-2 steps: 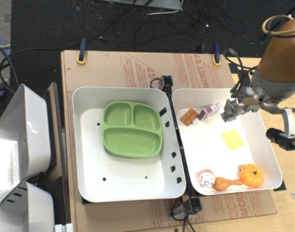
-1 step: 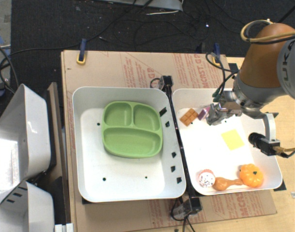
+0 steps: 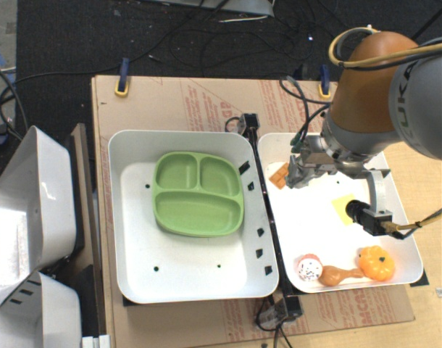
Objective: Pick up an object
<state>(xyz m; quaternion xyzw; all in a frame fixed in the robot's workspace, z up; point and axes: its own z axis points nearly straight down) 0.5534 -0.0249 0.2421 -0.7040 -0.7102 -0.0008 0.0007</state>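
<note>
My gripper point(image 3: 299, 171) hangs low over the upper left part of the right bin point(image 3: 308, 232). A small orange piece point(image 3: 278, 175) lies just to its left, close to the bin's wall; whether they touch is unclear. A flat yellow piece point(image 3: 343, 208) lies mid-bin, below the wrist. Along the bin's front edge sit an orange pumpkin-shaped toy point(image 3: 377, 263) and a white speckled rattle with an orange handle point(image 3: 310, 269).
The left bin point(image 3: 134, 252) holds a green divided plate point(image 3: 198, 194). The arm's grey and orange body point(image 3: 373, 85) covers the right bin's far right corner. Cables run behind the bench, and white tubs point(image 3: 25, 216) stand at the far left.
</note>
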